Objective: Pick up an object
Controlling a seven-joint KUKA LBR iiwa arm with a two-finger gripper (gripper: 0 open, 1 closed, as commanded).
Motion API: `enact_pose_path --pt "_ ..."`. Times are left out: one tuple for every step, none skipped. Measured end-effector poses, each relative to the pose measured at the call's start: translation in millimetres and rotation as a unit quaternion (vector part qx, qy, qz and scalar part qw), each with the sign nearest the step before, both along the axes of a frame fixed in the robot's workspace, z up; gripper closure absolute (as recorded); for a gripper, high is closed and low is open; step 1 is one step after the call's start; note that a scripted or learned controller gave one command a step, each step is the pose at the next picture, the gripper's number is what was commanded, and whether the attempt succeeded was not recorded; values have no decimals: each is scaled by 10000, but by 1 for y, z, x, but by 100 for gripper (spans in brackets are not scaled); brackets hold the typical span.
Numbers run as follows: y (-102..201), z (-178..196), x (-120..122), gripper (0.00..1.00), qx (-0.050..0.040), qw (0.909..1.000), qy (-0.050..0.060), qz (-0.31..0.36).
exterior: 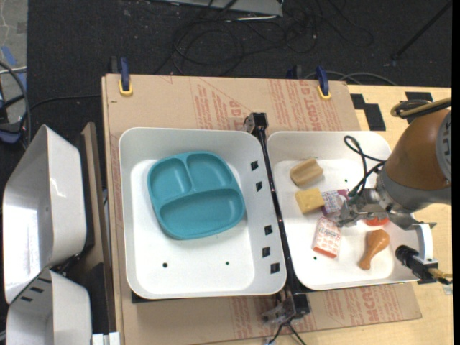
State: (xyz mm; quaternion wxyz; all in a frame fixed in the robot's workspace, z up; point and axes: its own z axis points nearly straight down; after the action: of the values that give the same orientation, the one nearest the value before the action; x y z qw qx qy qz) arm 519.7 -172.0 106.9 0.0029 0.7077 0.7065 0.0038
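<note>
**Q:** What is seen on the bench [215,95]?

**A:** Two shallow white bins are set side by side on a brown board, viewed from above at a slant. In the left bin [136,214] a teal divided plate [195,194] is laid flat, slightly turned. In the right bin [287,192] several small items are gathered.

**Q:** Which items are found in the right bin?

**A:** A tan bread-like piece [307,171] is placed toward the far side. Just nearer, a yellow sponge-like block [310,200] is seen. A small red and white packet [328,238] is laid near the front, and a toy chicken drumstick [374,248] is laid to its right. A small wrapped item with purple print [333,201] is seen just right of the yellow block. A red piece [376,222] is partly hidden under the arm.

**Q:** Where is the arm?

**A:** The arm [424,157] is reached in from the right, its orange band being shown over the right bin's far right part. The pincer [351,210] is lowered among the items, just beside the purple-printed item and above the packet.

**Q:** Is anything held by the pincer?

**A:** It cannot be told; the tip is too dark and cluttered for its opening to be judged, and no item is clearly seen within it.
</note>
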Motion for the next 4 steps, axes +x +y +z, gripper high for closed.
enact_pose_path --pt "2 63 3 100 -16 10000 21 24" --pt "-7 116 -2 100 -18 10000 21 16" --pt "-7 169 0 100 -19 10000 17 27" --pt "43 168 5 100 -5 10000 45 43"
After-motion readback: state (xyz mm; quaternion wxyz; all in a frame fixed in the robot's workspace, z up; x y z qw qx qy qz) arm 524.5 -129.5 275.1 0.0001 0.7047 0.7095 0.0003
